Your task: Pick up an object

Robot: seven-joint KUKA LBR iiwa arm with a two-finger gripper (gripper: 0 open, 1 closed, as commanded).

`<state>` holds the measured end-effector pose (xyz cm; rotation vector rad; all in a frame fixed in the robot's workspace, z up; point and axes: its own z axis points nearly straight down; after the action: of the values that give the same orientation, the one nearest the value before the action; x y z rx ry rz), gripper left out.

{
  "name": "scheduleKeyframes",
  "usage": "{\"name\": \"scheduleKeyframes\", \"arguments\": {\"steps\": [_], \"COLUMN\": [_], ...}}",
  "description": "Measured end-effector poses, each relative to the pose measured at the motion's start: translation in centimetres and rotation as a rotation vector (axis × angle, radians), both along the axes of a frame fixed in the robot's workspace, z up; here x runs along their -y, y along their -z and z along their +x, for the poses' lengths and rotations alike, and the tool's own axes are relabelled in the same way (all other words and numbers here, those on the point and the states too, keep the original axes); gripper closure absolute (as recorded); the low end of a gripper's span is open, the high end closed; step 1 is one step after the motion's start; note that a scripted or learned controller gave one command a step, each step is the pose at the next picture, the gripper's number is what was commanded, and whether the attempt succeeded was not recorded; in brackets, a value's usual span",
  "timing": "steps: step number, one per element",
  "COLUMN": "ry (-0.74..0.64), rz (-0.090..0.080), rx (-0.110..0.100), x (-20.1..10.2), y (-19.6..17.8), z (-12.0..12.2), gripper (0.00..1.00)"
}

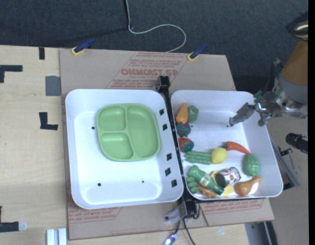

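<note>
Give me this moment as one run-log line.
arm: over right bin's far right corner | gripper: open, holding nothing | toys: piled along right bin's left and near sides | green plate: left bin

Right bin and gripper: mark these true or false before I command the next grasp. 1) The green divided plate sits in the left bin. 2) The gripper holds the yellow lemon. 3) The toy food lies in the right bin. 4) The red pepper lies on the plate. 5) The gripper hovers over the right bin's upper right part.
1) True: the green divided plate lies in the left bin.
2) False: the yellow lemon lies on the bin floor, apart from the gripper.
3) True: it lies in the right bin.
4) False: the red pepper lies in the right bin.
5) True.
</note>
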<state>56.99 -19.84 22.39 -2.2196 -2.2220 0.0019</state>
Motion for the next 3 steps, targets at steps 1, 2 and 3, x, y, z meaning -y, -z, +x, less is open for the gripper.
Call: {"name": "scheduleKeyframes", "arguments": {"steps": [1, 2, 3], "ry": [-0.002, -0.012, -0.003], "rz": [0.003, 0.003, 0.000], "rx": [-0.001, 0.006, -0.001], "x": [-5.2, -15.3, -14.8], "y": [-5.1, -11.1, -11.7], "z": [-7.3, -8.6, -8.6], "gripper": [0.00, 0.00, 1.00]}}
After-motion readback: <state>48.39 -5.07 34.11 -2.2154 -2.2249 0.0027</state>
